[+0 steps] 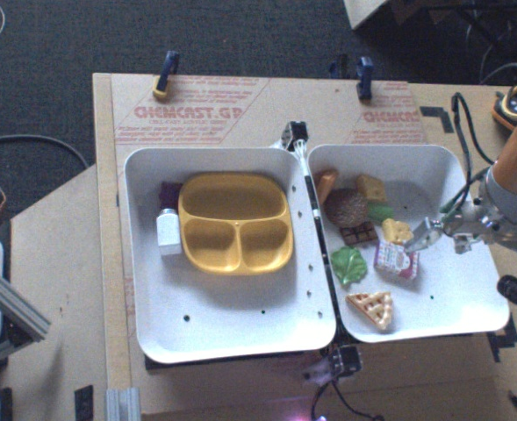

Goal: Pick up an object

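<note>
The right bin (451, 310) holds several toy foods: a brown round piece (346, 207), a dark chocolate bar (359, 233), a yellow piece (396, 231), a pink and white packet (396, 260), a green leaf (348, 266) and a waffle wedge (371, 309). My gripper (444, 238) hangs over the right half of this bin, just right of the yellow piece and the packet. It is open and its left finger (424, 235) is close to the packet's upper right corner. Nothing sits between the fingers.
The left bin (144, 296) carries a yellow divided plate (235, 222), a white bottle (168, 231) and a dark purple item (170, 191). An orange piece (327, 182), a tan block (371, 187) and a green bit (381, 210) lie at the right bin's back. Cables run past its right rim.
</note>
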